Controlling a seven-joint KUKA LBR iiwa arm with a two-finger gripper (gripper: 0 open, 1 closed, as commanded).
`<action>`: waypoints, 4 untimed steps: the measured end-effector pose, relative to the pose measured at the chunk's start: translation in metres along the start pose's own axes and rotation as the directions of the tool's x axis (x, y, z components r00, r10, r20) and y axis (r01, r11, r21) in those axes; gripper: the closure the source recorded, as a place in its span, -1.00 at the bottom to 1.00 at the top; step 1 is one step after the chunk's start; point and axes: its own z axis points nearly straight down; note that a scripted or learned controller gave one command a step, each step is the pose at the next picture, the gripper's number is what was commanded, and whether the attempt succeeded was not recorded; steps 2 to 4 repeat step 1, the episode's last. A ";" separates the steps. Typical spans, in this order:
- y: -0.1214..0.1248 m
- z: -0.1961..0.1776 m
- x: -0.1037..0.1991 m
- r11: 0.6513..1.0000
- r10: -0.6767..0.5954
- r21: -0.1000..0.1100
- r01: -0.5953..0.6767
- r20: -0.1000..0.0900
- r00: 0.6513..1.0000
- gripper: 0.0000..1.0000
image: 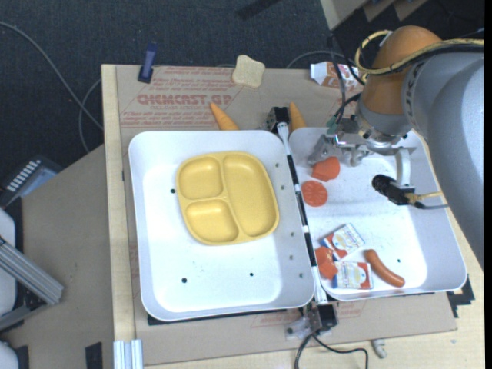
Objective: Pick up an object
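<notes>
So, red round piece (327, 168) sits in right bin (430, 267), far-left corner, right at gripper (338, 151) tips. Gripper low over it; pinched or spread, honestly can't tell. Second red disc (314, 194) just beside, nearer camera. Same bin, near edge: two small packets (347, 256), sausage (383, 268). Left bin (154, 244) holds yellow three-section tray (227, 197), sections bare. Outside bins on cardboard: carrot piece (224, 118), bread slice (248, 71).

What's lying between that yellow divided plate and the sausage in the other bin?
In the camera view, between the yellow divided plate and the sausage run the two bins' adjoining rims, then small red-and-white packets.
</notes>
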 end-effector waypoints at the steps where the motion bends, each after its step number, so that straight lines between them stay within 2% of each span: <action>1: 0.000 0.000 0.006 1.000 0.000 0.001 0.000 0.000 1.000 -1.00; 4: 0.000 0.000 0.006 1.000 0.000 0.001 0.000 0.000 1.000 -1.00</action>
